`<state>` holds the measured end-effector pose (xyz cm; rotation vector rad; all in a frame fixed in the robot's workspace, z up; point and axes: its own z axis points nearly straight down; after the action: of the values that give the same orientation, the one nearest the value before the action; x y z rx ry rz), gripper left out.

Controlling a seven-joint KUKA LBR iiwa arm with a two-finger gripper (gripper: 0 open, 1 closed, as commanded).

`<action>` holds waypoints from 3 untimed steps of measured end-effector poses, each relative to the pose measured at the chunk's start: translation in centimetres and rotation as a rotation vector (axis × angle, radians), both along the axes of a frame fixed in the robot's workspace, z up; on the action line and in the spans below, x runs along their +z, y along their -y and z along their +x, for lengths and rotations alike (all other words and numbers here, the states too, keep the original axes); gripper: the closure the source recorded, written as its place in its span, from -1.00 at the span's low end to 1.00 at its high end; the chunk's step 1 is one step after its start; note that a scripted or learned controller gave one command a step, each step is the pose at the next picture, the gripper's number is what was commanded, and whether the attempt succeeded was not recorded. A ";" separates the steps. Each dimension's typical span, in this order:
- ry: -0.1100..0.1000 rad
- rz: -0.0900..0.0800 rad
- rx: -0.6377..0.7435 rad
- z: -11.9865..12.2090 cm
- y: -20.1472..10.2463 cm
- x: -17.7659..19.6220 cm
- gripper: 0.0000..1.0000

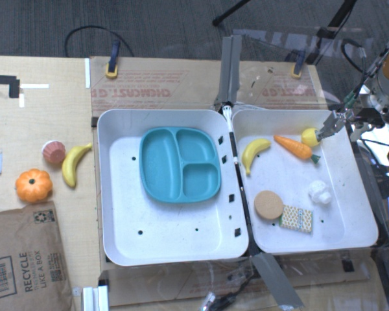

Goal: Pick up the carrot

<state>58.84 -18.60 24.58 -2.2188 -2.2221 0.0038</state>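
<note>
The orange carrot (294, 146) lies in the right bin (356, 193), near its far edge, with its thick end to the right next to a yellow lemon (310, 137). My gripper (330, 127) hangs at the bin's far right corner, its tip just right of the lemon and a short way from the carrot's thick end. Nothing shows in its grasp, and the carrot rests on the bin floor.
The right bin also holds a banana (254, 152), a round tan biscuit (269, 205), a patterned cracker (296, 219) and a small white object (319, 192). A teal divided plate (180, 164) sits in the left bin (117, 193). A banana (74, 164), a pumpkin (34, 185) and a pink cupcake (54, 152) lie on the bench at the left.
</note>
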 end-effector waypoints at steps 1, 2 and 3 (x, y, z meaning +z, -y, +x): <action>-0.001 0.000 -0.051 0.3 -1.0 -12.3 -1.00; 0.001 0.000 -0.045 4.4 -0.9 -15.5 -1.00; -0.004 -0.001 -0.042 4.2 -0.9 -14.7 1.00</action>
<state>63.08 -17.72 9.91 -2.2634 -2.1734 0.0095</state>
